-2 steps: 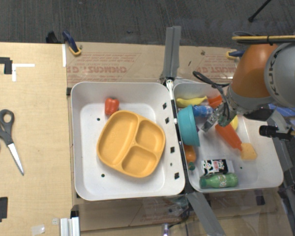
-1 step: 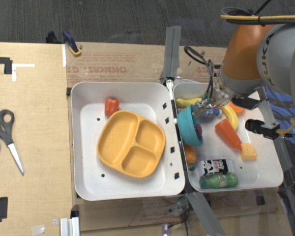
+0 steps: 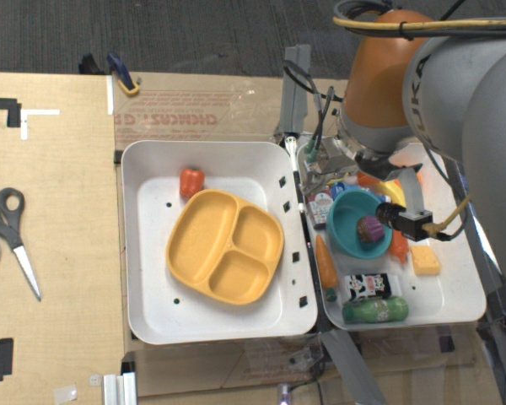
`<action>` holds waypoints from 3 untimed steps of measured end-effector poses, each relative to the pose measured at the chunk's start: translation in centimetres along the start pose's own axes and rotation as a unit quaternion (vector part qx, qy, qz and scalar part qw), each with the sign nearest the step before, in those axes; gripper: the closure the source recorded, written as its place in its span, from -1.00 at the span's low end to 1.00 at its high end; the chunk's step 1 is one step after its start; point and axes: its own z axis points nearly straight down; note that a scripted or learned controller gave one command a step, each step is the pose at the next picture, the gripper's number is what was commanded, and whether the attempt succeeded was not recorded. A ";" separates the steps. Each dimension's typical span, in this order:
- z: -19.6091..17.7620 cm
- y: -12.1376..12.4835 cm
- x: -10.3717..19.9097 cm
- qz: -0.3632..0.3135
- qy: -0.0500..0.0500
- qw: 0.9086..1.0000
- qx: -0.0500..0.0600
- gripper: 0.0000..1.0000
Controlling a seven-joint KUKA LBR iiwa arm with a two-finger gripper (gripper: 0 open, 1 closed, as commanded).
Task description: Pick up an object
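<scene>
Clearly the arm (image 3: 438, 66) crowds the right bin (image 3: 455, 302), where the candidates lie packed: a teal bowl (image 3: 352, 219) with a purple thing (image 3: 371, 229) in it, a green bottle (image 3: 375, 311), a carrot (image 3: 325, 262), a yellow block (image 3: 426, 261). The tool (image 3: 354, 163) hangs near the bowl; whether it is spread or pressed together cannot be told. With pieces touching, a descent could likely clip the bowl's rim or nudge a neighbour instead of seating one.

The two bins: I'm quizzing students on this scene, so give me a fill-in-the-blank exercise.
1. The yellow divided plate lies in the ___ bin.
2. The small red object sits in the ___ bin.
3. A purple object rests inside the ___ bowl.
4. The scissors lie on the ___, outside both bins.

Missing: left; left; teal; bench
</scene>
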 end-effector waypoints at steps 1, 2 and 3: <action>-4.2 1.7 -8.3 -0.121 0.000 0.993 -0.001 1.00; 11.9 -1.8 -13.4 -0.029 0.000 1.000 -0.001 1.00; 2.8 3.3 -11.1 0.014 0.000 1.000 -0.001 1.00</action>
